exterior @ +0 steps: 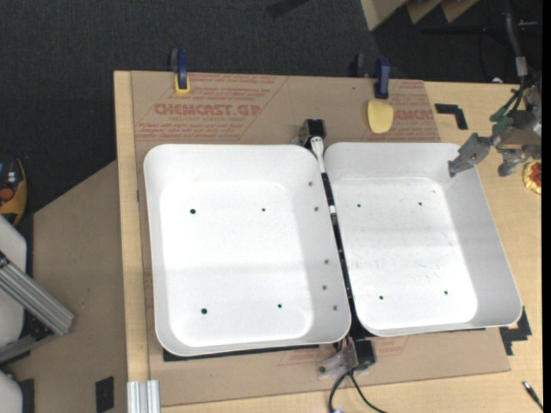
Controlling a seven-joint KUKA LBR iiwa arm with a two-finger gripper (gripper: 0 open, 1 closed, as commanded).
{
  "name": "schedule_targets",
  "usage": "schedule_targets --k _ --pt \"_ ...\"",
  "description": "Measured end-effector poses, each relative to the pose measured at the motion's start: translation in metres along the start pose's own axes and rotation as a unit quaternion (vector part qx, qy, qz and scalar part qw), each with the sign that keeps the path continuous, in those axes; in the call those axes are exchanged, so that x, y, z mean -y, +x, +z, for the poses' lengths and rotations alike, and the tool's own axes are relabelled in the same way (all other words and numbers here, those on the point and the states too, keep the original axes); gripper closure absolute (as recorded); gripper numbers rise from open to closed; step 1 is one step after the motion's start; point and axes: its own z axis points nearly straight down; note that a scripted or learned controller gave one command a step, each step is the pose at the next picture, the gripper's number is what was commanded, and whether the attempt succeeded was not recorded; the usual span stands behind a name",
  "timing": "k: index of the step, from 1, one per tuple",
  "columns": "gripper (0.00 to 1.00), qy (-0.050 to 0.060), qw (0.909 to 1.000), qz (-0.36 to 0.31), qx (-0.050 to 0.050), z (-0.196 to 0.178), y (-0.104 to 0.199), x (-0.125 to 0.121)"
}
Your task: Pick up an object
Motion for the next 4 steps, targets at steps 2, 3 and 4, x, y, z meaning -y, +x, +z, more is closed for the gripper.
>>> schedule_targets --k 2,3,4 --pt "1.00 0.001 1.0000 -0.002 -0.002 -0.037 0.050 0.044" --pt "1.00 0.003 1.0000 -0.004 -0.002 0.006 0.110 0.011" --pt "1.00 -0.008 1.0000 -0.004 0.000 -0.108 0.160 -0.027"
